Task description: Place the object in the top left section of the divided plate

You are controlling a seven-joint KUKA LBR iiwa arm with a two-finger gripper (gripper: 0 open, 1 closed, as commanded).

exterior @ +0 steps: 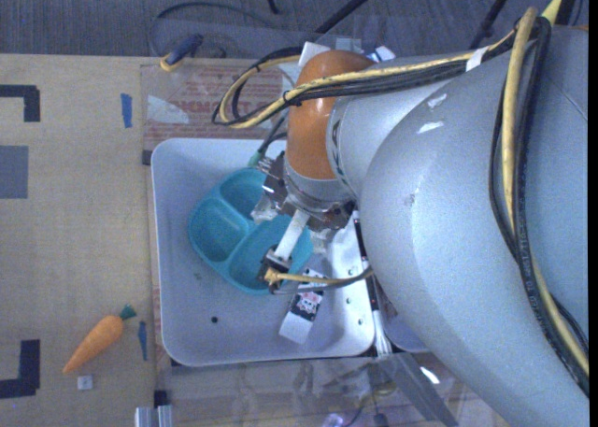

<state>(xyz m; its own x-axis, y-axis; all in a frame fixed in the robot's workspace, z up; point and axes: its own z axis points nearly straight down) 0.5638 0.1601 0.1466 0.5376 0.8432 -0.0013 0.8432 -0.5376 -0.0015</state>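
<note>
Arm [448, 182] reaches in over the white bin [177, 322]; wrist sits above the near rim of the blue divided plate [220, 229]. Jaws hidden beneath the wrist housing, so I cannot tell how wide they stand or whether anything is in them.

Only loose candidate for the object: toy carrot [93, 341], lying on the desk [65, 229] outside the bin, well apart from the jaws, beyond the bin wall farthest from them. Whether it is the intended object is a guess.

Plate lies just beside and partly under the jaws; three compartments visible, all bare where exposed.

Judgement on the step:
- If the jaws carry something, release must come over the compartment on the far side of the plate from the wrist, not the one directly under it.
- Descend low before letting go; the dividers are shallow and a dropped item could roll across.
- Keep clear of the plate rim, since a nudge would slide it.
</note>
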